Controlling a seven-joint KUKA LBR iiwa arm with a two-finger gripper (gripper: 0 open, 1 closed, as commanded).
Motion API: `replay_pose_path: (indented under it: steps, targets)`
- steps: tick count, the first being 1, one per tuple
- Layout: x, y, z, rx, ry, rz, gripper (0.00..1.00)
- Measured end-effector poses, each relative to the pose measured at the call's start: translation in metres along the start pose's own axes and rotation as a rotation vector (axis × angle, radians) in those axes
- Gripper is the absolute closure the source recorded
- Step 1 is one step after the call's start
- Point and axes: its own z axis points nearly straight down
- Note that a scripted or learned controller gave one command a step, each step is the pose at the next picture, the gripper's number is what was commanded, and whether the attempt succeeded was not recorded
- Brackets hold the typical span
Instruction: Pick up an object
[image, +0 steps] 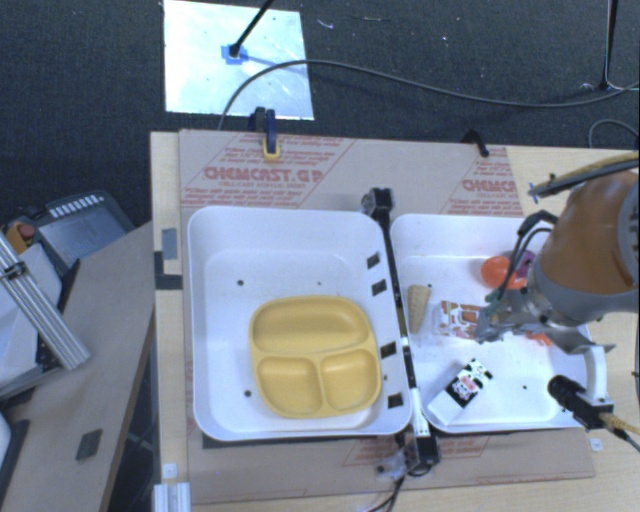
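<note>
I see my claw (490, 328) low in the right bin (440, 235), over a flat orange-and-white packet (455, 318); I cannot tell its opening. An orange ball (496, 268) sits beyond it, a black-and-white toy (466, 384) nearer me

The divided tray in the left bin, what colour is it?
Pale yellow. The divided tray shows plainly in the camera view, lying in the left bin.

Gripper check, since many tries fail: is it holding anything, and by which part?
Cannot be told. The gripper hangs low in the right bin beside the snack packet, its tips unclear.
</note>
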Motion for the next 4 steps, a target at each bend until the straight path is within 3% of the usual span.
replay_pose_path:
  steps: [1, 2, 4]
  targets:
    - [0.007, 0.009, -0.050, -0.004, -0.001, -0.001, 1.00]
    - [0.007, 0.010, -0.063, 0.000, 0.000, -0.001, 1.00]
    - [0.107, 0.028, -0.073, 0.001, 0.002, -0.005, 1.00]
